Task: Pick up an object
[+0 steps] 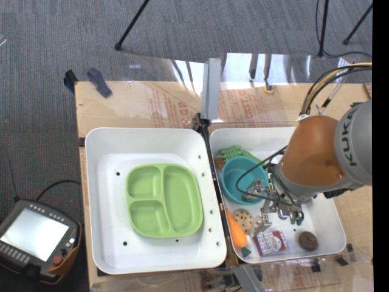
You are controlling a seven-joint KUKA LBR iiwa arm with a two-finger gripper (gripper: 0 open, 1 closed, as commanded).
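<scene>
My gripper (275, 215) hangs low over the right bin (316, 248), beneath the orange band of the arm. Its metal fingers point down toward the bin floor, just above a small pink packet (271, 243). A teal bowl (242, 179) sits to the gripper's left, partly covered by cables. Beside it lie an orange carrot (237, 230), a round cookie (242, 216) and a brown ball (308, 241). A green leafy toy (231, 154) peeks out behind the bowl. Nothing shows between the fingers.
The left bin (103, 157) holds a green divided tray (164, 199). A metal post (211, 90) rises behind the bins' shared wall. A teach pendant (36, 236) lies on the floor at the left.
</scene>
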